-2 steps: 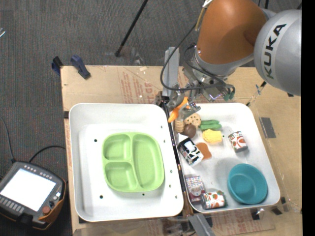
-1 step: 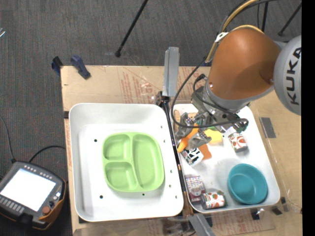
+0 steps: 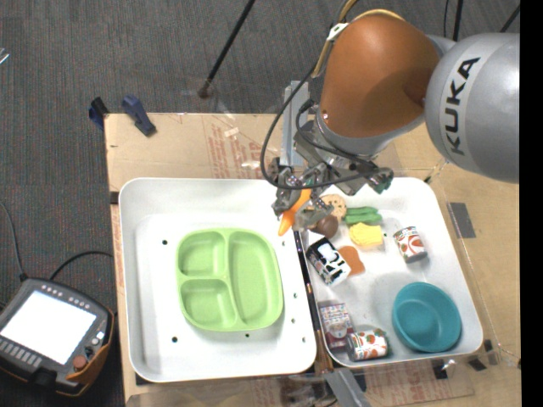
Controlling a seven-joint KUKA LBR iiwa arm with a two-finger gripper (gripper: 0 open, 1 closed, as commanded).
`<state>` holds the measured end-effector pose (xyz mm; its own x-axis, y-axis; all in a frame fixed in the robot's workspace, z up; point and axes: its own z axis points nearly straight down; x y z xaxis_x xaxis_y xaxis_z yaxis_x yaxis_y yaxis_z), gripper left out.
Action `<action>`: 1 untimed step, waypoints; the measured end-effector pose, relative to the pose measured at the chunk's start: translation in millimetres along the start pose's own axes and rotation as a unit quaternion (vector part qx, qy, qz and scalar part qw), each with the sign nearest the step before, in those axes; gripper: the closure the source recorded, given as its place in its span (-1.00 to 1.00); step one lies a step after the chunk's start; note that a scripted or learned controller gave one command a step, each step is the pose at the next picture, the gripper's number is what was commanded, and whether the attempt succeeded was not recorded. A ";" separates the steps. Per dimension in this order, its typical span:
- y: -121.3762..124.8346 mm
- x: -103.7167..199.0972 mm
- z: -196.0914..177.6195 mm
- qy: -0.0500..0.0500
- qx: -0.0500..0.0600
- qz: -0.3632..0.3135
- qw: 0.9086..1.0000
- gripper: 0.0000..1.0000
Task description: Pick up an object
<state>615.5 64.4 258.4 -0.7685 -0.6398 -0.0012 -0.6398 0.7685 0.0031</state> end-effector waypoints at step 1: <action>-62.1 29.4 -6.8 -0.001 0.002 -0.071 0.997 1.00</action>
<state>632.7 -2.1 265.0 -0.6696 -0.7427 -0.0029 -0.7427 0.6696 -0.0005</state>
